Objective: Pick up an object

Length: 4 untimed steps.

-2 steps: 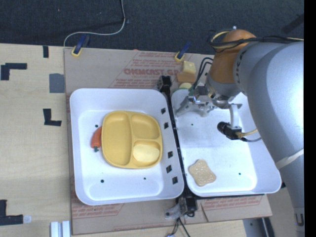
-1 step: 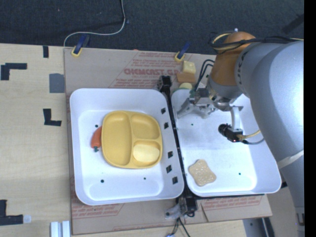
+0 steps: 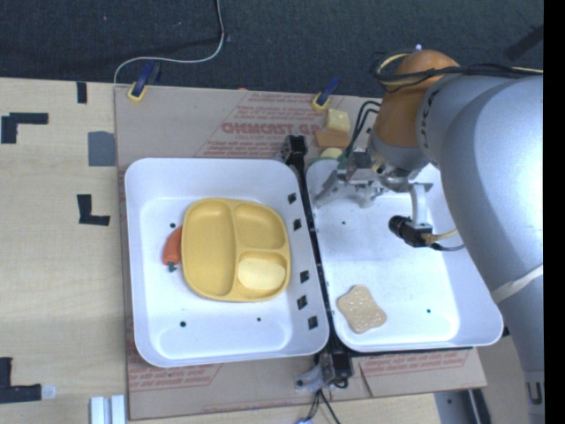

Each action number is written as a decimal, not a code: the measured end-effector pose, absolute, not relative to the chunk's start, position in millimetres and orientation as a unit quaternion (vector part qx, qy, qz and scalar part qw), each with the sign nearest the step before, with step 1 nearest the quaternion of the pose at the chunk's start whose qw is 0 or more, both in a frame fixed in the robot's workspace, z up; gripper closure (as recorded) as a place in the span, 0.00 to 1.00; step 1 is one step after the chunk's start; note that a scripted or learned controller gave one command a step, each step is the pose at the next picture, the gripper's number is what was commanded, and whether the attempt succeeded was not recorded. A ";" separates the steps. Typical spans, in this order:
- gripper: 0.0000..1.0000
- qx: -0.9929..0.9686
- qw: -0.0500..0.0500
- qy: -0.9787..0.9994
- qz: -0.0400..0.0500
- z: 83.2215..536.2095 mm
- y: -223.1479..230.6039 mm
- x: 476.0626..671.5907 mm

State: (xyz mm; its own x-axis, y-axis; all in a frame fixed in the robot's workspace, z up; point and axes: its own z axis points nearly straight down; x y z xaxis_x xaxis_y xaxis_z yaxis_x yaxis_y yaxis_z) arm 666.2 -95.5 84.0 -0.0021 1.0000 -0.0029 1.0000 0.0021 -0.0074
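Over the right bin point(image 3: 459, 321), toward its twelve o'clock rim, the gripper point(image 3: 353, 182) hangs low beneath the orange band of the arm point(image 3: 494, 166), which reaches in from three o'clock. Whether the hand is apart or together I cannot tell; it is seen from above and its metal parts blur together, and nothing shows between them.

Nearest candidate for the pick is the slice of bread point(image 3: 361, 308), lying flat on the bin floor at about seven o'clock within the right bin, well apart from the gripper and close to the divider between the bins. It looks light, soft and a little compressible, probably a toy piece; its thin profile leaves little to grab from above, so a pinch across its narrower width, pressed down to the floor, seems the best hold.

Across in the left bin point(image 3: 146, 237), a yellow divided plate point(image 3: 221, 232) sits near centre with a pale yellow lump point(image 3: 262, 274) in its five o'clock compartment, and an orange-red object point(image 3: 171, 246) peeks out at the plate's nine o'clock edge. That plate looks stiff and smooth, likely slippery, and too broad to take except by its rim.
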 end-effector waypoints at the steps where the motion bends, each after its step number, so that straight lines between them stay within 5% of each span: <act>1: 0.00 -0.707 0.000 -0.707 0.001 84.1 -99.8 667.9; 2: 1.00 -0.706 0.000 -0.708 0.001 94.0 -99.0 667.9; 3: 1.00 -0.705 0.001 -0.709 0.000 187.3 -25.2 639.6; 4: 1.00 -0.708 -0.002 -0.706 -0.001 258.9 -80.8 619.5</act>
